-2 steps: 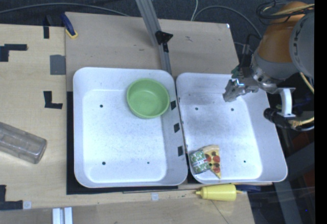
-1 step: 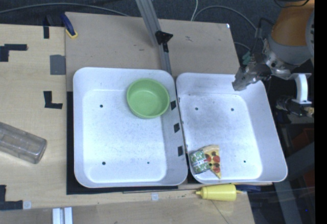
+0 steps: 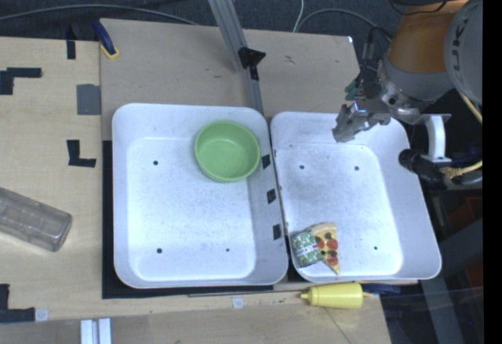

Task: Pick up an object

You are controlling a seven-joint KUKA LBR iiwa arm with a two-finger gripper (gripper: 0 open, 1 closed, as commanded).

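one green bowl (image 3: 227, 150) sits near the back right of the left bin (image 3: 133, 201), and one printed packet (image 3: 316, 246) lies at the front left of the right bin (image 3: 408, 256), near the wall. one yellow bottle (image 3: 336, 295) lies outside on the bench. the gripper (image 3: 346, 129) hovers over the right bin's back edge, well apart from the packet; whether its jaws are spread cannot be told, and a grab at the flat packet so near the wall could slip.

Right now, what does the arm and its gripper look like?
The arm is grey with a rounded orange band above the wrist. Thin black cables loop over the orange part. The gripper is small, metallic grey and dark, with two fingers.
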